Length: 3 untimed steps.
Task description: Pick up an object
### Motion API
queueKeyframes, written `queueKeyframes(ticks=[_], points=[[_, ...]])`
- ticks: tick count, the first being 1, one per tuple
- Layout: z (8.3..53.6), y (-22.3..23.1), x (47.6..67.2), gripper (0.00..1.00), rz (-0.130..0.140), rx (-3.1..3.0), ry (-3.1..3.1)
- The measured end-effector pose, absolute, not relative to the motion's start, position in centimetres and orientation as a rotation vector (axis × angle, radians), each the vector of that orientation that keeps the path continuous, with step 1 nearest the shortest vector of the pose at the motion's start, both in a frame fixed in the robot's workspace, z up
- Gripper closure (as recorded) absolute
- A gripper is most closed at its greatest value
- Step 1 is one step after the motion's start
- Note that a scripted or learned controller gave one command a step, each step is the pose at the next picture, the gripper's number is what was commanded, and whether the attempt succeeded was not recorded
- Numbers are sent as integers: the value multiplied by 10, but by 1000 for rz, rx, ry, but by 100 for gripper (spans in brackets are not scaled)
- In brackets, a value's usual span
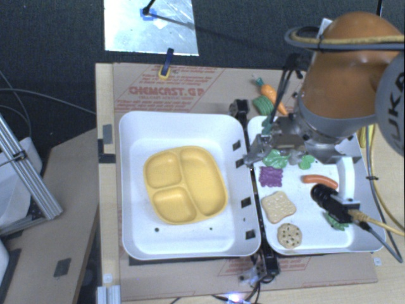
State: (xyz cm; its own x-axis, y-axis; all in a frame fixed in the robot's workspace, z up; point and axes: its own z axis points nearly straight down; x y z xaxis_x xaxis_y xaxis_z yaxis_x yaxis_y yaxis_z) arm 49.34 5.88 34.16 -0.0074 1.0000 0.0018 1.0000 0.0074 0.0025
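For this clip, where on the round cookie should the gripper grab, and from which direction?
Judging by this view, the cookie lies flat near the front of the right bin, so come straight down from above and pinch across its rim. The cracker sits just behind it, so probably set the fingers on its left and right edges, where the floor around it is bare.

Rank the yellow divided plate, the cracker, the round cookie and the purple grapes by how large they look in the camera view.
1. Yellow divided plate, by far the largest.
2. Cracker.
3. Round cookie and purple grapes look about alike, so no ranking between them.
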Motion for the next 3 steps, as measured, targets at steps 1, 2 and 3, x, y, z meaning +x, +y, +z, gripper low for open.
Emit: queueKeyframes(ticks=[1, 2, 3], points=[[498, 94, 487, 0, 30, 2204, 2224], [303, 212, 484, 0, -17, 2212, 2241], [115, 234, 493, 0, -19, 2224, 2227]])
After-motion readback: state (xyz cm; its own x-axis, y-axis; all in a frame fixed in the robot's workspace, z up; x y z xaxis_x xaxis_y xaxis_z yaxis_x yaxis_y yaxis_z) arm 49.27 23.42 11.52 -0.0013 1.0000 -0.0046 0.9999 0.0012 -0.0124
